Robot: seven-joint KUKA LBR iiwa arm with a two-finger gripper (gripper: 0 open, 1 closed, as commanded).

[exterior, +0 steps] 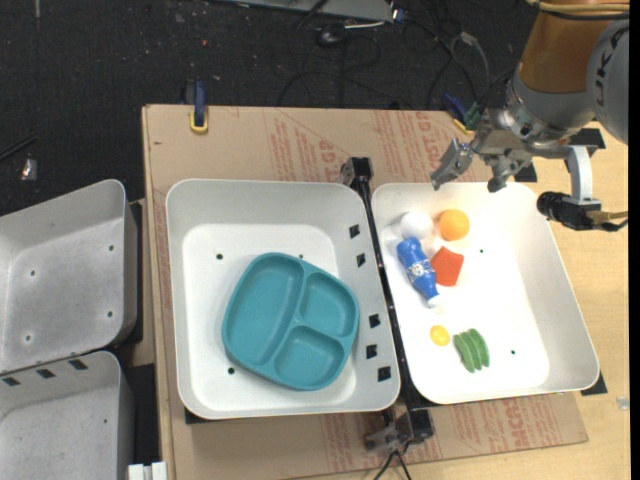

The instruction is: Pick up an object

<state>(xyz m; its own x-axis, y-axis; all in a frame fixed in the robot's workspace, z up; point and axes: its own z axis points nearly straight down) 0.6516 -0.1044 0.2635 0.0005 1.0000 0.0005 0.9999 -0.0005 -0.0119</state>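
So we're looking at the very start of this one, as far as we can judge. The gripper (468,165) is hanging over the far edge of the right bin (560,298), its two fingers spread apart with nothing between them. No pick has happened yet; every candidate is sitting on the bin floor.

And there's plenty to choose from. Closest to the gripper we're seeing an orange ball (453,224) with a white ball (414,226) just beside it, then a blue bottle (417,267) lying flat and touching a red block (448,266). Nearer the front there's a small yellow bit (439,335) and a green pod (471,349). The left bin (190,268) is holding only a teal tray (290,320).

What's left, we're guessing: basically everything. Come down over one item, close, lift.

Stuff we're struggling with: the arm is getting cut off at the top right corner, so we're not seeing much above the wrist. The white ball is blending into the white bin, so its outline is fuzzy. The yellow bit is too small to name.
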